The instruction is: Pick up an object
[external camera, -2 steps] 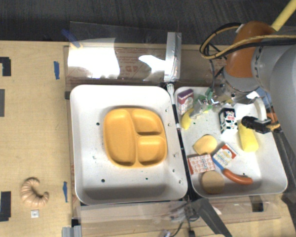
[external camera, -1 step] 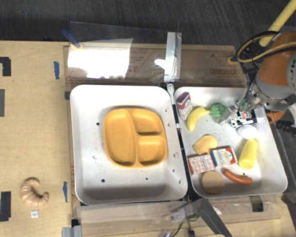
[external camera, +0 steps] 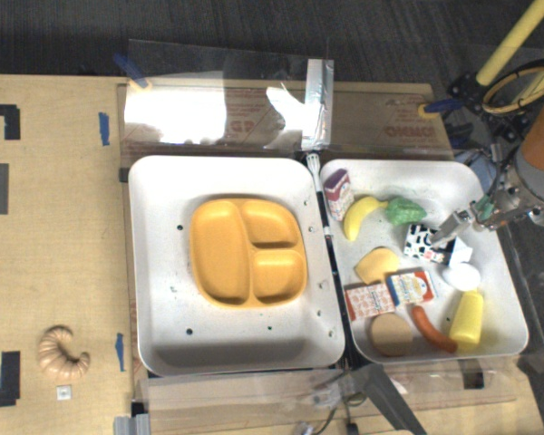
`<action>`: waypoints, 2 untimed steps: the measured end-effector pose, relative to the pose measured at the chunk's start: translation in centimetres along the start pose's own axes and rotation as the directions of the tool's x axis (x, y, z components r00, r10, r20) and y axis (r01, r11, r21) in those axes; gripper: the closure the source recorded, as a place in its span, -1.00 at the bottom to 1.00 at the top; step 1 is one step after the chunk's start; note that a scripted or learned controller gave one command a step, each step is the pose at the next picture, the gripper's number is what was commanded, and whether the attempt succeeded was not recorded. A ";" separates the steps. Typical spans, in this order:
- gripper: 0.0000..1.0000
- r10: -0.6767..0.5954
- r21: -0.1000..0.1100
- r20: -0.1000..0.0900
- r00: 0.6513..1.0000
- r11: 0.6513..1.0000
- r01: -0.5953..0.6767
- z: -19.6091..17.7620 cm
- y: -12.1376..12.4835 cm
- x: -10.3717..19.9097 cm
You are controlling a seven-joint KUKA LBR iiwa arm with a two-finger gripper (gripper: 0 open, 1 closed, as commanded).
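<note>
we see the end effector [external camera: 455, 223] above the right bin [external camera: 508, 284] beside a black-and-white carton [external camera: 421, 240]; its grip state we cannot tell.

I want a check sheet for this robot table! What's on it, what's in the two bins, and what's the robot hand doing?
Surface: tan bench bearing two white bins side by side, black tape marks at its left.
Job's things: right bin holds a banana, green toy, milk carton, black-and-white block, cheese wedge, two small packets, bread roll, sausage, yellow bottle.
Clutter: left bin holds an orange divided tray; a croissant toy lies on the bench.
Grippers: gripper low over the right bin by the block; nothing seen between its fingers.
Cables: bundle at upper right.
Surroundings: dark floor, clear sheet behind the bins.
</note>
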State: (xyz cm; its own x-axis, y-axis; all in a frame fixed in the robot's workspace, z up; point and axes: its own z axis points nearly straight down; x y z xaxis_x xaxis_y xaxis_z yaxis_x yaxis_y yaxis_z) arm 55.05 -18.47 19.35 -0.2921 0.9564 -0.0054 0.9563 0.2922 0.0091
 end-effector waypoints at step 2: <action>-1.00 0.051 0.005 -0.004 0.999 0.999 -0.051 5.7 -5.0 7.6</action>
State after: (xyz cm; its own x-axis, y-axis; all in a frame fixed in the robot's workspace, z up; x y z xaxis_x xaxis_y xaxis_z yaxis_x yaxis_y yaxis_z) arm 48.12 -12.71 13.60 -0.2425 0.9701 -0.0007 0.9701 0.2425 0.0038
